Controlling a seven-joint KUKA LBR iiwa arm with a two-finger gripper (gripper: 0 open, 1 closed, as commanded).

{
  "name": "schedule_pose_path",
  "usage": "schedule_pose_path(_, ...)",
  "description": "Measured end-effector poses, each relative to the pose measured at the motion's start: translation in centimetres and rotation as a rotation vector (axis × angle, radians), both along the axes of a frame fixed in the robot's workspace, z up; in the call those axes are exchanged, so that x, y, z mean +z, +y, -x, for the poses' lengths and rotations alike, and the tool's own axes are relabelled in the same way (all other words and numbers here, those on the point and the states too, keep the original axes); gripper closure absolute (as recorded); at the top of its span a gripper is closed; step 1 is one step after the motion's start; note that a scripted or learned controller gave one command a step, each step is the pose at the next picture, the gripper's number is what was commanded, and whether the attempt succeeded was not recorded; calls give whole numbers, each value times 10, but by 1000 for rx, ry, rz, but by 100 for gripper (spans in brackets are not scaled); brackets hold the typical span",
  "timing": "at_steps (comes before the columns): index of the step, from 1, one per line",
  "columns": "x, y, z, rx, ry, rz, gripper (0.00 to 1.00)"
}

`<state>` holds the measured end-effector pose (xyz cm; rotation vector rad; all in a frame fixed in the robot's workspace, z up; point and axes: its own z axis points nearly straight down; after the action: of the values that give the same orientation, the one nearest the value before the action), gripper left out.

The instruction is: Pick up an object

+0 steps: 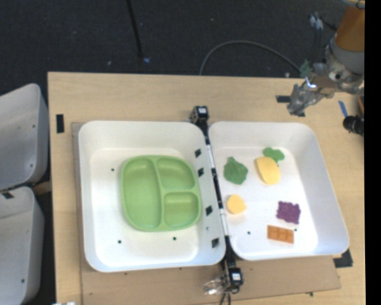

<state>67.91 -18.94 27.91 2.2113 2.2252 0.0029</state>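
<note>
Up at the far right corner of the worktop point(146, 97), the hand point(300, 101) hangs above the bare wood just beyond the back rim of the right bin point(317, 189), well apart from everything inside it. Whether it is open or closed cannot be made out at this size, and nothing is seen in its grasp. Grey arm links and the orange band point(350, 27) rise behind it toward the upper right.

Inside the right bin lie six small pieces: a dark green leafy piece point(235, 171) near the divider, a yellow oblong piece point(268, 169) beside it with a small green piece point(274, 154) touching its far end, a smaller yellow piece point(235, 204) nearer the front, a purple block point(288, 212), and an orange flat block point(280, 234) closest to the front rim.

The left bin point(101, 240) holds a light green divided plate point(159, 192), lying flat with its three compartments facing up.
</note>
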Motion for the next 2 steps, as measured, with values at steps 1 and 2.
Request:
schedule_pose_path(1, -16, 57, 8, 0, 8, -3, 100)
schedule_pose_path(2, -30, 112, 9, 0, 8, -3, 100)
